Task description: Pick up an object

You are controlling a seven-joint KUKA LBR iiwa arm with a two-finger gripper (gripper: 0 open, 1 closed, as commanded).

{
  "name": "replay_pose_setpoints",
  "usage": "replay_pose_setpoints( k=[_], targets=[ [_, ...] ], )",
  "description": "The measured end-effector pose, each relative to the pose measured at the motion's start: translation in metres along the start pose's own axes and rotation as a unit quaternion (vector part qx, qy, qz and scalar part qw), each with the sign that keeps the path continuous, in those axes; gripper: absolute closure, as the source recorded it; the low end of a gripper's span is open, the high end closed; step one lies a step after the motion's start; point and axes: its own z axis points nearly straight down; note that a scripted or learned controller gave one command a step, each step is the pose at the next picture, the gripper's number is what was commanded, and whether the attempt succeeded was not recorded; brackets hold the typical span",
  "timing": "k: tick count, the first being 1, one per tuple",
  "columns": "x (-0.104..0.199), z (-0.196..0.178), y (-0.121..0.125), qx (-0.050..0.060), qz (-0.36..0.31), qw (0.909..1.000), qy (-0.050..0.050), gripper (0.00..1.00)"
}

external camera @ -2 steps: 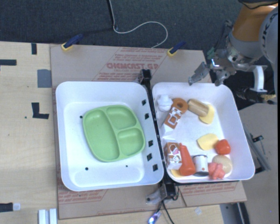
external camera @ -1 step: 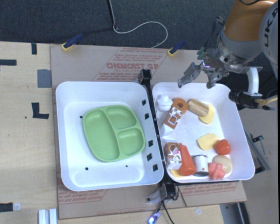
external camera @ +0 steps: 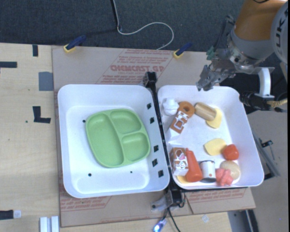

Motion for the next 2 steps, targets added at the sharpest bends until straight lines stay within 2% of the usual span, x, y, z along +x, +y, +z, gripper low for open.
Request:
replay_pose_setpoints(
  k=[1, 2],
  targets=[
    [0.08, -0.063, -0.044, -0.003, -0.003, 1.0, 0.001, 1.0],
    [0.104, -0.082, -0.105, 0.0, 0.0, 1.0, 0.001, 1.0]
  ],
)
